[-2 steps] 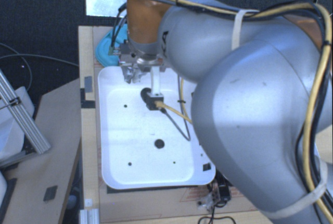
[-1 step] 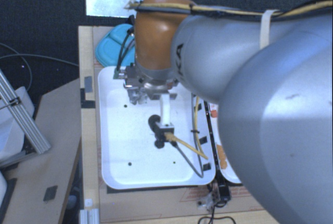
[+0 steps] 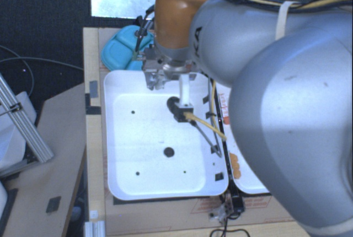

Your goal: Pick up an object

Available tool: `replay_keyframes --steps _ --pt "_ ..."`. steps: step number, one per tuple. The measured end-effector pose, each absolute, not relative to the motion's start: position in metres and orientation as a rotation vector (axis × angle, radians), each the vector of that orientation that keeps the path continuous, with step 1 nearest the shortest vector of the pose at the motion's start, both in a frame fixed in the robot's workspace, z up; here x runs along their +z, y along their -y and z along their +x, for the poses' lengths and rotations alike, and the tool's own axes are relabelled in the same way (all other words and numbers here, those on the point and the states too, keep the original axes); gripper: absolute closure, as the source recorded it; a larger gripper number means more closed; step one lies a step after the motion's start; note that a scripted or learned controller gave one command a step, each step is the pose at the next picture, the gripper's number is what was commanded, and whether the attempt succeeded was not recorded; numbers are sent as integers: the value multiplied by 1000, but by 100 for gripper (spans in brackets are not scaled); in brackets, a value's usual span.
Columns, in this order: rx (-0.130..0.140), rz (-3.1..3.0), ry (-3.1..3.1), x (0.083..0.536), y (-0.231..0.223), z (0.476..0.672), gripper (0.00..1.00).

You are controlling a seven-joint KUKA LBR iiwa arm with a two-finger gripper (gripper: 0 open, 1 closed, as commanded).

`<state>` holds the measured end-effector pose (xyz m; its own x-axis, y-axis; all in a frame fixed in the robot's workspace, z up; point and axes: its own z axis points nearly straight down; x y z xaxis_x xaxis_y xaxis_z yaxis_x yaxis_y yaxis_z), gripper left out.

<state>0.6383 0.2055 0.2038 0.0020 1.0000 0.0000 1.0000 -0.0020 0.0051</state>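
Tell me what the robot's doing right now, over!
Gripper hovering at far rim of left bin. Small dark round thing on bin floor, apart from it. Blue plastic thing outside the rim, not in the way. Over.

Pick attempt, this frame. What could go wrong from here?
1. The pincer hangs at the far wall of the left bin; a descent here could knock the rim.
2. The small dark round thing on that bin's floor lies well nearer the camera, so a grasp here would likely close on nothing.
3. The turquoise object lies outside the bin, behind that wall; going for it risks the same knock.
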Motion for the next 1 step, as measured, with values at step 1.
replay_keyframes --steps 1 --pt "-11 2224 -2226 181 -198 534 100"
